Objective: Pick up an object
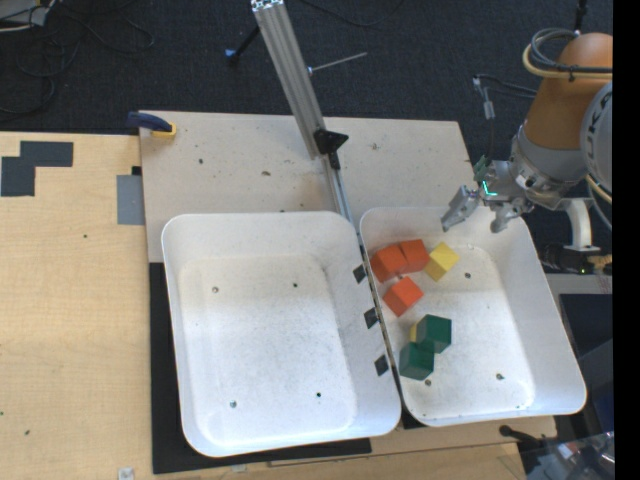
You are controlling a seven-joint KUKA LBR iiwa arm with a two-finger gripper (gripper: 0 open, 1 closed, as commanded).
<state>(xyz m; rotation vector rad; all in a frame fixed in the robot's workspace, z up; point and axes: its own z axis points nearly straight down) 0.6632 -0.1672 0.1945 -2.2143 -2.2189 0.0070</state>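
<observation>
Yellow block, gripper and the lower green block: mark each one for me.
Yellow block (pixel 442 261), camera view, centre of its top face.
Gripper (pixel 483 215), camera view, midway between its fingertips.
Lower green block (pixel 416 361), camera view, middle of its top face.

Side by side on the desk (pixel 230 168): left shallow white plastic bin (pixel 190 243), right shallow white plastic bin (pixel 555 358). In the right bin, near its left wall: two orange blocks (pixel 400 258) touching, small yellow cube (pixel 442 261) just right, third orange cube (pixel 404 295) before them, two green blocks (pixel 425 345) nearer still. Above that bin's far right corner, the two-finger metal pincer (pixel 480 211); slanted aluminium rail (pixel 292 73) behind the bins.
</observation>
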